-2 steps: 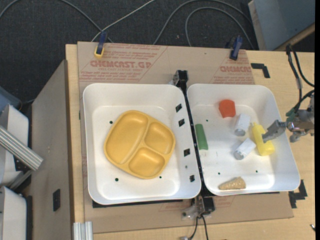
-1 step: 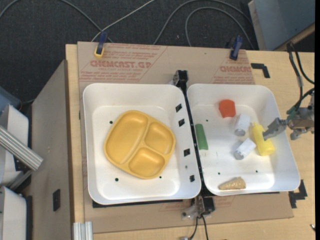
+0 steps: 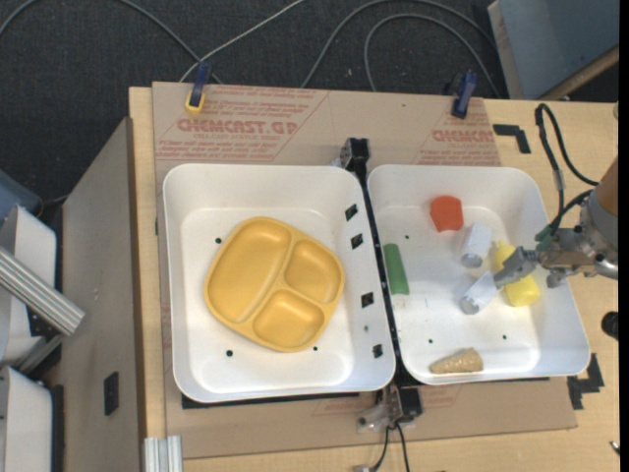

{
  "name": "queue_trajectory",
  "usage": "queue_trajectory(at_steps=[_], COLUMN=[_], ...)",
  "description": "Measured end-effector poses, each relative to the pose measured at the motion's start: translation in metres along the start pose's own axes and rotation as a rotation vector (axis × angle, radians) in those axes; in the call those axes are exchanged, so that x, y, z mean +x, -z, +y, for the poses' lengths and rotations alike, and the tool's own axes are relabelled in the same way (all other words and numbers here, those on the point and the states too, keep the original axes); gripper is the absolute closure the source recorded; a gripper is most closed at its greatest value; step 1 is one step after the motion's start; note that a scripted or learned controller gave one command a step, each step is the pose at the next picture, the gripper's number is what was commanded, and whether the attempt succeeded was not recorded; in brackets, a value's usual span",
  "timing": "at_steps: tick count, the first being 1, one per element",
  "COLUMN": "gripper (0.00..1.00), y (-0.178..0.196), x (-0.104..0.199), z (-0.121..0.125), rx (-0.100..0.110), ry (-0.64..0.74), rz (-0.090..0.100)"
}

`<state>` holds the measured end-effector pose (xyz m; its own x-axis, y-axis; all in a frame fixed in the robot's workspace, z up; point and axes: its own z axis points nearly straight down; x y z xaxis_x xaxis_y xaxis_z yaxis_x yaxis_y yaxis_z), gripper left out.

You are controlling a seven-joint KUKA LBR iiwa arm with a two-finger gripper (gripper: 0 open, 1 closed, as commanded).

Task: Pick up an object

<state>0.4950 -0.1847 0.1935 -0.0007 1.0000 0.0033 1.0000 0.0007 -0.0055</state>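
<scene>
Claw [image 3: 513, 269] reaches in from the right over the right bin [image 3: 550, 347], its tip at a yellow block [image 3: 521, 291] and a grey cylinder [image 3: 479, 293]; whether it is spread or pinching cannot be told. Nearby lie a second grey cylinder [image 3: 475, 244], an orange cube [image 3: 446, 213], a green bar [image 3: 395, 268] and a tan wedge [image 3: 457, 363]. Left bin [image 3: 187, 342] holds a yellow divided tray [image 3: 274, 282]. Both bins sit on a cardboard sheet [image 3: 256, 126] held by blue clamps [image 3: 199, 96], above dark carpet [image 3: 98, 28] crossed by cables.

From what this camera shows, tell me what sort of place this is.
Most likely a robotics lab bench set up for grasping trials: two white bins clamped side by side on a board, loose cables across dark carpet, and a gripper reaching among small test objects.
</scene>
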Motion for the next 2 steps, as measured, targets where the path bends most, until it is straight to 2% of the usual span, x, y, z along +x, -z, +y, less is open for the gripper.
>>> queue_trajectory(at_steps=[1, 2], gripper=[0.00, 0.00], y=[-0.043, -0.101], x=[-0.002, -0.010], z=[-0.001, -0.002], rx=[0.001, -0.001], ry=[-0.001, -0.001], rz=[0.000, 0.000])
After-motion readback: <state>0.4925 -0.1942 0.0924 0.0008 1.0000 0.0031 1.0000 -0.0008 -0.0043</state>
